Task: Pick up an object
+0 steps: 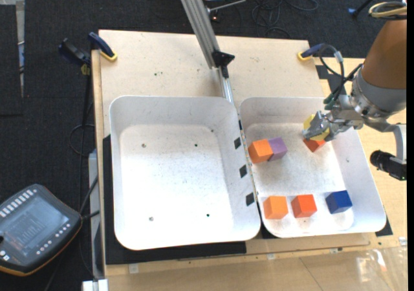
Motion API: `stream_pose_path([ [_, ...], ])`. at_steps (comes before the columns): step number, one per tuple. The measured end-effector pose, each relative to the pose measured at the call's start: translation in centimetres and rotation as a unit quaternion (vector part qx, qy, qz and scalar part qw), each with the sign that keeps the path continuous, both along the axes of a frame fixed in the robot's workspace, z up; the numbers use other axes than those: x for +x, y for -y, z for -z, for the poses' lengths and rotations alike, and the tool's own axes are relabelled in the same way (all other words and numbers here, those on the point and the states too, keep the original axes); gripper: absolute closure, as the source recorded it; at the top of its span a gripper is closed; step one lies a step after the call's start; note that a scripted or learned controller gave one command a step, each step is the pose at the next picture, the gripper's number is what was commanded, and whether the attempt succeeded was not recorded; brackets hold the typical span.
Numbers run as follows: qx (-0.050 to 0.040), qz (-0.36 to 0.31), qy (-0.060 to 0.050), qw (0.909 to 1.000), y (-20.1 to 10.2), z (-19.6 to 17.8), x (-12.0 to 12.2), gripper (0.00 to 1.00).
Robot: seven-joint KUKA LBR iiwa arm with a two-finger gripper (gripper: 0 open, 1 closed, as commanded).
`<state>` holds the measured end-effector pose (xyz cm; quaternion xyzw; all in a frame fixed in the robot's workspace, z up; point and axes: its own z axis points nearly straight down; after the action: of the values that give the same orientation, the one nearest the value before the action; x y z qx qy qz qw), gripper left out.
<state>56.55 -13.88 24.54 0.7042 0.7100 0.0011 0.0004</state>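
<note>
Fingers [315, 129] of the gripper [318, 133] are reaching down into the right bin [362, 173] near its upper right part, and we are seeing a red block [314, 145] directly under their tips. The block is sitting tilted and touching or nearly touching the fingertips, but we are not managing to tell whether it is clamped between them or just lying beneath them, nor how wide the jaws stand. A yellowish patch is showing at the fingertips, too blurred for us to name.

Moving outward, we are looking at the grey wrist and the orange band [388, 47] of the arm coming in from the right edge, with cables running along it.

Left of the gripper, well apart from it, an orange block [261, 150] and a purple block [277, 147] are sitting side by side and touching, near the bin's left wall. Along the near edge of the same bin three more blocks are lying in a row: a second orange block [276, 207], an orange-red block [304, 205] just beside it, and a blue block [338, 201] toward the right.

Further left we are seeing the left bin [129, 121], its white floor speckled with dark dots. Both bins are resting on a pale bench [162, 57], and a handheld control pendant [35, 228] is lying off the bench at lower left.
</note>
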Motion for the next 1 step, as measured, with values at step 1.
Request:
stream_pose_path([
  [1, 0.0005, 0.000, 0.000, 1.0000, -5.56, -0.74, 1.18, 1.00],
])
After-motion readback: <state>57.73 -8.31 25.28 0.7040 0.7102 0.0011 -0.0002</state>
